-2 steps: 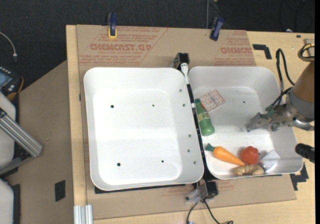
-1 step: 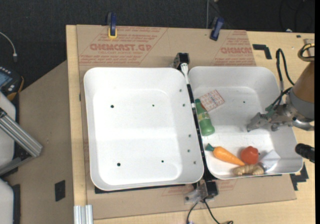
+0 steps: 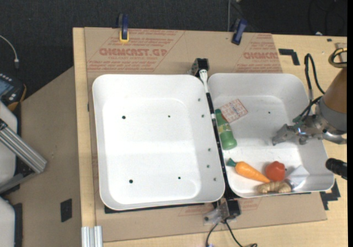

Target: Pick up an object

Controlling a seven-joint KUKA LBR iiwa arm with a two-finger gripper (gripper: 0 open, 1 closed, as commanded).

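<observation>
The right bin (image 3: 259,83) holds several objects. A green bottle (image 3: 225,130) lies along its left wall. A small card with red print (image 3: 234,110) rests just right of the bottle's top. Near the front lie an orange carrot (image 3: 248,171), a red tomato (image 3: 276,170) and a tan ginger root (image 3: 274,187). My gripper (image 3: 280,136) reaches in from the right and hangs over bare bin floor in the middle right. It is above the tomato in the view and apart from every object. Nothing shows in its grasp.
The left bin (image 3: 110,97) stands beside the right one, with a black divider strip (image 3: 211,119) between them. Blue clamps (image 3: 239,31) hold the cardboard base at the back. Cables (image 3: 310,75) run near the right bin's far right corner.
</observation>
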